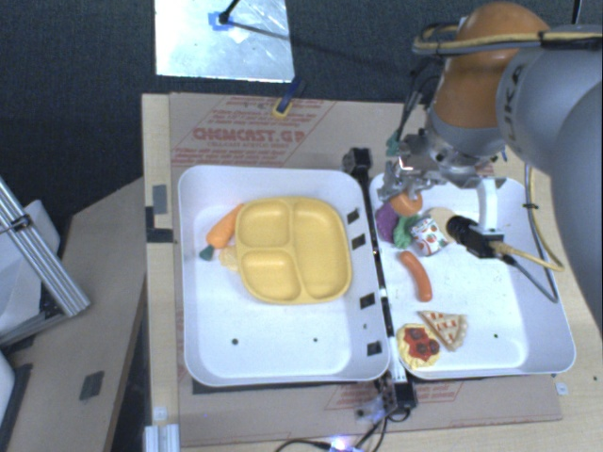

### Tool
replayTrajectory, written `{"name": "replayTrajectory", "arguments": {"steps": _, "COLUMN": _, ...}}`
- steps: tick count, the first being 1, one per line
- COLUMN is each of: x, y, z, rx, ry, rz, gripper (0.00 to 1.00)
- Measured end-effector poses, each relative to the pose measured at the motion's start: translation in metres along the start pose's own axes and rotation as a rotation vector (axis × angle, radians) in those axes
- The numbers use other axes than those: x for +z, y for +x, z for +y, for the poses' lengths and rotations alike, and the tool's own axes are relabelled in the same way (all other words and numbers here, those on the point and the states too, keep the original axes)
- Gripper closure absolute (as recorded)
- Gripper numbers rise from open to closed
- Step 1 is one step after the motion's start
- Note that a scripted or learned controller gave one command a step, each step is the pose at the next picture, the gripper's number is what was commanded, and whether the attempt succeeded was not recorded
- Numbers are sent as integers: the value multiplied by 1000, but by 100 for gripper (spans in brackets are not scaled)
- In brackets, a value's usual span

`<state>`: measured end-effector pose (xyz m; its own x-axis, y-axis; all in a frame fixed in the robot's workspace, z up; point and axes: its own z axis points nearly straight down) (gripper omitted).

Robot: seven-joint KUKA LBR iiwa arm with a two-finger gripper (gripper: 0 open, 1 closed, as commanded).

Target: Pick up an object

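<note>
As we inspected, we found the gripper (pixel 412 179) low in the right bin (pixel 537 347), above an orange toy (pixel 406 201), claw state indeterminable, carrot (pixel 223 226) beside yellow tray (pixel 287 249).

Bright, even light is falling on the bench from above, and the two white bins are washing out: the left bin (pixel 203 281) and the right bin (pixel 528 332) are showing almost no surface texture. Soft, faint shadows are lying just beside the yellow divided plate (pixel 287 250). The far metal sheet (pixel 224 24) is throwing back a patchy, silvery glare. The dark backdrop is staying murky and grainy. The grey arm (pixel 556 92) at the right is looming large and slightly soft in focus, while small toy foods are looking a little blurred throughout.
</note>
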<state>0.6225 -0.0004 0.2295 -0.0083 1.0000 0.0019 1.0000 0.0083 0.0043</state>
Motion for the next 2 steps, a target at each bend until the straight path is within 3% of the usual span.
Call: {"name": "replayTrajectory", "arguments": {"steps": 2, "x": -4, "y": 4, "z": 10, "rx": 3, "ry": 1, "rz": -2, "gripper": 100}}
